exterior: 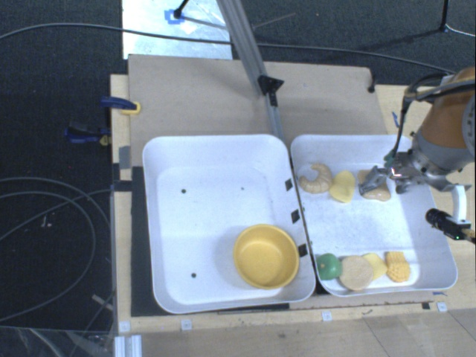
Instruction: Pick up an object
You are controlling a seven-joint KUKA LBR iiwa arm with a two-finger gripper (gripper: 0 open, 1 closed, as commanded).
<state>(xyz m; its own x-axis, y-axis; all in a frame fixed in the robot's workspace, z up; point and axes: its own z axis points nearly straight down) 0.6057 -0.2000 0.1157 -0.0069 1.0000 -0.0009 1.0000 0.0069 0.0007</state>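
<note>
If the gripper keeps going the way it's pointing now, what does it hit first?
Probably the tan food piece right at the gripper, which points left into the right bin. Beyond it lie the yellow piece and the croissant-shaped piece. Depth is unclear.

Tan pastry [378, 193] — right bin, upper part

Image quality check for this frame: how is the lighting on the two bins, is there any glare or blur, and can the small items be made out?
Camera view: even, soft lighting; the white plastic bins look bright but not blown out; the round yellow bowl casts a faint shadow; a glaring pale patch of floor sits at top; the grey two-finger gripper and small tan food pieces are soft, fine detail unreadable.
</note>
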